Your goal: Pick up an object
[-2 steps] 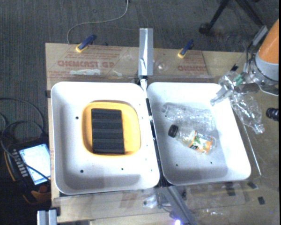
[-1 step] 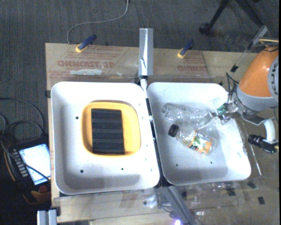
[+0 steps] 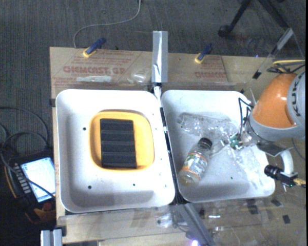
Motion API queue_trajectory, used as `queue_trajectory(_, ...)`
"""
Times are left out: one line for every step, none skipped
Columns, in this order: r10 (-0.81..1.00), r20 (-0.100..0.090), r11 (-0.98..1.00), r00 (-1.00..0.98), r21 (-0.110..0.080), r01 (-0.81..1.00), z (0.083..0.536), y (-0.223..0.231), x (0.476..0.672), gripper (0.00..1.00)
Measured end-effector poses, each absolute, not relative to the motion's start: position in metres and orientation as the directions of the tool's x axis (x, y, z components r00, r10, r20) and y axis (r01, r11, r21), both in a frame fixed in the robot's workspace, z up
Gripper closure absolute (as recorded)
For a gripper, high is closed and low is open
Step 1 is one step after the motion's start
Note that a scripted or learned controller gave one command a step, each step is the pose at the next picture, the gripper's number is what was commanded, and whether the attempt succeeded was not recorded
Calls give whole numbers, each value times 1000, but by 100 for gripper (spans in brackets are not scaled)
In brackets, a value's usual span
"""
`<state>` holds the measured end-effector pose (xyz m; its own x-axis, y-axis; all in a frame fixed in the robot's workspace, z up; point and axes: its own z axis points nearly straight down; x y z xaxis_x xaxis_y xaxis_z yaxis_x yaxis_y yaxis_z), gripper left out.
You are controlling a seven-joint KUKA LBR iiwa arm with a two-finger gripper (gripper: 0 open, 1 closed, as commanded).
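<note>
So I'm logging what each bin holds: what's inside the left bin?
The left bin holds a yellow tray lying flat, with a black ribbed block set in it. Whatever is beneath the tray is covered.

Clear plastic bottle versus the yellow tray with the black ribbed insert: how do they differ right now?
The clear plastic bottle lies on its side, slanted, in the right white bin; the yellow tray with the black ribbed insert sits flat and square in the left white bin. The bottle is see-through and slim, the tray opaque and broader. Both rest on bin floors.
</note>
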<state>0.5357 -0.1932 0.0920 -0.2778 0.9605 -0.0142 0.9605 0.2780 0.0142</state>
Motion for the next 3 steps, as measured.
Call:
queue_trajectory(996,-5,94,-94,10,996,91,-198,593,0)
queue_trajectory(995,-6,95,-95,8,995,99,-198,593,100)
queue_trajectory(997,-2,77,-77,-1,997,175,-155,624,100)
